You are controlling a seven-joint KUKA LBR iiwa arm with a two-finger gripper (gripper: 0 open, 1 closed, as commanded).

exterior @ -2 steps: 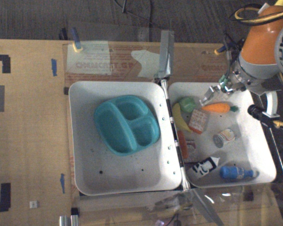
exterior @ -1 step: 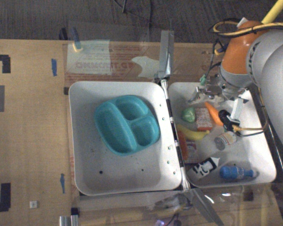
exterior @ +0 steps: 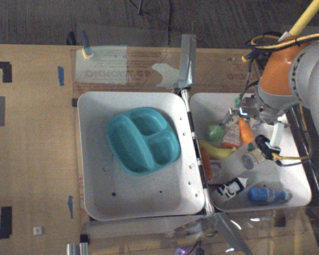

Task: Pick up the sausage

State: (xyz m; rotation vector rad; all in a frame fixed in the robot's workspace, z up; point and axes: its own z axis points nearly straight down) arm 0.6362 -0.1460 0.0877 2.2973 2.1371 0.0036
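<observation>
Arm: the grey KUKA arm (exterior: 303, 73) with its orange band reaches in from the right edge and bends down over the upper part of the right bin.
Hand: the hand (exterior: 244, 113) hangs low over the back of the right bin, above the cluster of food items; whether it is wide or narrow I cannot tell, as the wrist hides the tips.
Sausage: the sausage (exterior: 205, 162), a slim reddish-brown piece, lies along the left wall of the right bin, just beside the divider between the bins.
Sausage to hand: it lies to the left of and below the hand in the picture, apart from it, with the banana between them; nothing of the hand touches it.
Right bin: the right bin (exterior: 303, 193) also holds a yellow banana (exterior: 218, 150), a green round item (exterior: 215, 132), an orange carrot (exterior: 245, 132), a small packet (exterior: 231, 134), a pale bottle (exterior: 239, 162), a black-and-white item (exterior: 230, 189) and a blue item (exterior: 266, 195) near the front.
Left bin: the left bin (exterior: 95, 195) holds a teal divided plate (exterior: 143, 139), lying flat near its middle.
Desk: the desk (exterior: 32, 142) is a tan surface with black tape marks at its left.
</observation>
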